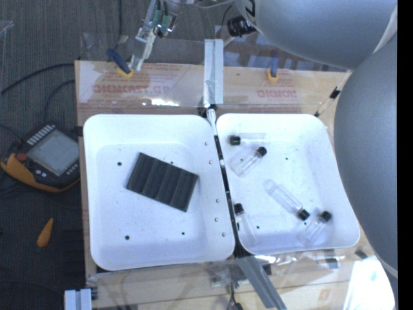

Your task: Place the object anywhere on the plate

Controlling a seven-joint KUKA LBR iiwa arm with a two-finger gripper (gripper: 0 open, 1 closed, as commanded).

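Observation:
A dark grey ribbed plate (161, 181) lies flat and slightly turned in the left white bin (103, 237). Several clear vials with black caps lie in the right bin (322, 141): one at the back (250, 139), one just in front of it (248, 162), a longer one in the middle (284, 199), one at the front right (316, 228) and one against the left wall (241, 220). My gripper (138, 62) hangs high over the bench's back edge, beyond the left bin's far rim. It is far from the vials and nothing shows in it.
The arm's large grey body (322, 18) covers the upper right and hangs over the right bin's far side. A teach pendant (45, 157) and an orange tool (44, 232) lie left of the bench. Clamps (119, 62) (274, 75) sit on the back board.

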